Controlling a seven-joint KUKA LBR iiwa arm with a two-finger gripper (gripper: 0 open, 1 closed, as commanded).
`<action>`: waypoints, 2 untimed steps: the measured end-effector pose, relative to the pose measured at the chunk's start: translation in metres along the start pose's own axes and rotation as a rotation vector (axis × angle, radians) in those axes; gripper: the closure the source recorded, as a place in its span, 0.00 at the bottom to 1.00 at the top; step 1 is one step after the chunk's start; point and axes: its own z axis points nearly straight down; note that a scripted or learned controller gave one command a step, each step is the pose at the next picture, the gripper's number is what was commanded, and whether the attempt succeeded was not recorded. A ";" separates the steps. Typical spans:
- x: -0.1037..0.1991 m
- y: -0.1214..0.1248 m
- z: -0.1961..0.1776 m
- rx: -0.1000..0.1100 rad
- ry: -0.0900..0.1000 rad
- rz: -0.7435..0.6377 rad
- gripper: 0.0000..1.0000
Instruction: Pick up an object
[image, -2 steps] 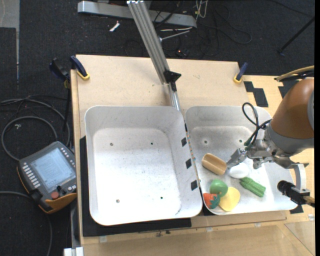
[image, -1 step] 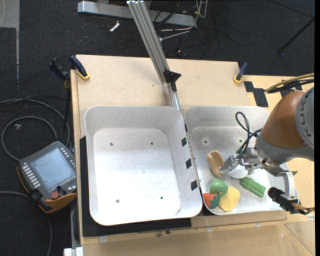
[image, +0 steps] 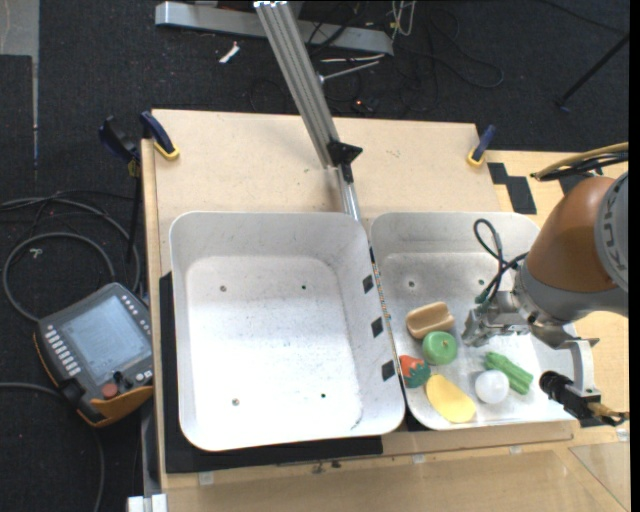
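Note:
In the right bin (image: 430, 250) lie several small objects: a tan bread-shaped block (image: 429, 319), a green round piece (image: 439, 347), a red and green piece (image: 412, 368), a yellow oval (image: 451, 399), a white ball (image: 490, 386) and a green elongated piece (image: 509, 371). My gripper (image: 481, 326) hangs low over the bin, just right of the green round piece and above the green elongated piece. Nothing shows between its fingers.
The left bin (image: 190, 300) sits beside the right one, sharing a raised middle wall. A metal camera pole (image: 305, 90) slants up from behind the bins. Clamps sit at the bench's back corners. A teach pendant (image: 95, 345) lies on the floor at left.

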 end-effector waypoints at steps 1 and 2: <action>-0.005 0.006 -0.062 -0.003 -0.001 -0.003 1.00; -0.007 0.005 -0.125 -0.003 -0.001 -0.004 1.00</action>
